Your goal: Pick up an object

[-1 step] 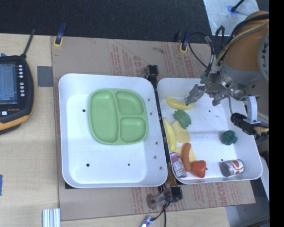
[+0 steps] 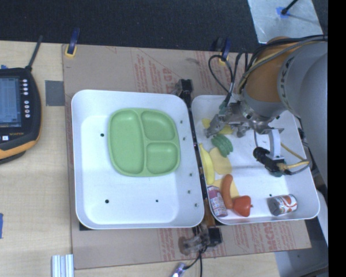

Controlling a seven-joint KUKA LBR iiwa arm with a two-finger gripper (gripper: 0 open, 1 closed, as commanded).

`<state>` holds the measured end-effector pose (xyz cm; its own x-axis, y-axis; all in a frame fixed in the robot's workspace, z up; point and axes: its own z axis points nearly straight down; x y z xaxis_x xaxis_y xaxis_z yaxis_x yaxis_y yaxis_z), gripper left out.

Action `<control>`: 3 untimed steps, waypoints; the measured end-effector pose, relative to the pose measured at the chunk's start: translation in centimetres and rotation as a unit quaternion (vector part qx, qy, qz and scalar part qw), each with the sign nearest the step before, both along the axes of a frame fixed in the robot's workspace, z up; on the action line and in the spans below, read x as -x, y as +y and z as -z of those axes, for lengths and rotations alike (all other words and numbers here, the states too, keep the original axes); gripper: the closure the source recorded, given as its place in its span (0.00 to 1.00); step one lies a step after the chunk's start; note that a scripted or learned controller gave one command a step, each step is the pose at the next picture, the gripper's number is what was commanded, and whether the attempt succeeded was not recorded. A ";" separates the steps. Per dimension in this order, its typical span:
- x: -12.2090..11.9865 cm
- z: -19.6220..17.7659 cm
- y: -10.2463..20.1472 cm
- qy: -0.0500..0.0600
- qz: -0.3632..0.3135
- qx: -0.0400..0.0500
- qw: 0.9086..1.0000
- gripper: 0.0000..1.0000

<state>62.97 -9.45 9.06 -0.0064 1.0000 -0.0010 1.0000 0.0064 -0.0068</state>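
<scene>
The right bin (image 2: 303, 180) holds several small things. My gripper (image 2: 221, 127) hangs low over its upper left part, just above a green toy vegetable (image 2: 222, 145). A small yellow piece (image 2: 206, 123) shows at the gripper's left edge. Below these lie a yellow banana (image 2: 206, 164) along the bin's left wall, a pale yellow piece (image 2: 221, 165), an orange sausage (image 2: 226, 186) and a red toy (image 2: 241, 205). Nothing is seen held by the gripper.
A red-and-white can (image 2: 217, 201) lies at the right bin's lower left and a silver can (image 2: 282, 204) at its lower right. The left bin (image 2: 92, 206) bears a green divided plate (image 2: 143, 141). A teach pendant (image 2: 8, 114) rests on the bench at far left.
</scene>
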 end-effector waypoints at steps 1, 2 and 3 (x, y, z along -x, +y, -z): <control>-2.7 -0.2 -1.2 -0.002 0.000 -0.001 1.000 0.00; -2.7 -0.2 -6.9 -0.003 0.002 0.000 1.000 0.00; -2.7 -3.0 -11.8 -0.003 0.002 0.000 1.000 0.00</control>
<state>65.64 -21.25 12.06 -0.0018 1.0000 -0.0002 1.0000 0.0018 -0.0012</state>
